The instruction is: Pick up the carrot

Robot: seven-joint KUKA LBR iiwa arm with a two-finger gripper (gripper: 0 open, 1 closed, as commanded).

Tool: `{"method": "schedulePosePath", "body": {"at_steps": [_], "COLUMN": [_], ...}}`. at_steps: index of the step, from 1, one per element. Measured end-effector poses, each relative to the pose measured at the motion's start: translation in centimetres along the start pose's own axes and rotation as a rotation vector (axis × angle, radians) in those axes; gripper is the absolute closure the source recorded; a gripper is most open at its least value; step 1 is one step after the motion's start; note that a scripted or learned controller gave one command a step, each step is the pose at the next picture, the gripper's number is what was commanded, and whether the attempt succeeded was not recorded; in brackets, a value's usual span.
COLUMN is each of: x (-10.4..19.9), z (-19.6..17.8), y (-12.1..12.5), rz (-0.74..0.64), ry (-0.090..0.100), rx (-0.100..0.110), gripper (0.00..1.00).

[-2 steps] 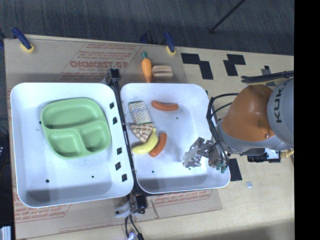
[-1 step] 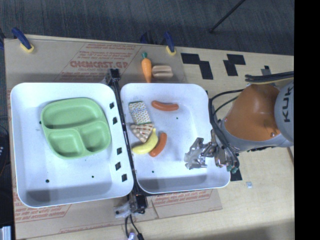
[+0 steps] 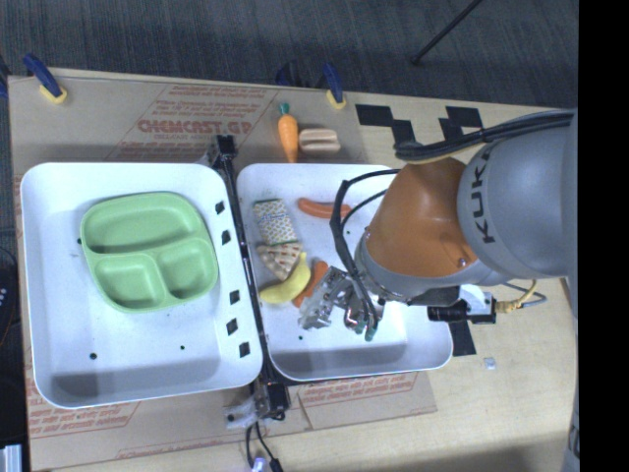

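Two white bins (image 3: 59,293), one green divided plate (image 3: 147,249), two carrots (image 3: 287,136) (image 3: 313,281), one banana (image 3: 285,285), one sausage (image 3: 319,206), one hot dog bun (image 3: 318,142), plus two blue clamps (image 3: 44,77).

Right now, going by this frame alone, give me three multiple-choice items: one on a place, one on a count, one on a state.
1. The green plate lies in:
A. the right bin
B. the left bin
C. on the cardboard

2. The green plate's compartments number:
A. two
B. three
C. five

3. The green-topped carrot is:
A. lying on the cardboard, apart from the gripper
B. standing upright on the plate
C. buried under the banana

Answers:
1 B: the green plate sits inside the left bin.
2 B: it has one long compartment and two smaller ones.
3 A: the carrot lies on the cardboard beyond the bins, while the gripper is down in the right bin.
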State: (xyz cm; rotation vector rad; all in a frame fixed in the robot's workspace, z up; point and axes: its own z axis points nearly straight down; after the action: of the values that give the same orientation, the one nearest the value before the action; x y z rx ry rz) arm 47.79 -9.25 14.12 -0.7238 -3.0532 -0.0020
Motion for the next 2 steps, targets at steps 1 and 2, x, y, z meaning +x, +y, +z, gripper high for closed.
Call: {"method": "schedulePosePath", "body": {"at_steps": [1,2], "x": [-1.7,-6.0], "z": [-12.9,-11.0], "y": [-2.6,-8.6], "rz": [-0.201,-0.555], "ry": [-0.006,-0.006], "rx": [0.002,0.003], "gripper": [1.0,1.0]}}
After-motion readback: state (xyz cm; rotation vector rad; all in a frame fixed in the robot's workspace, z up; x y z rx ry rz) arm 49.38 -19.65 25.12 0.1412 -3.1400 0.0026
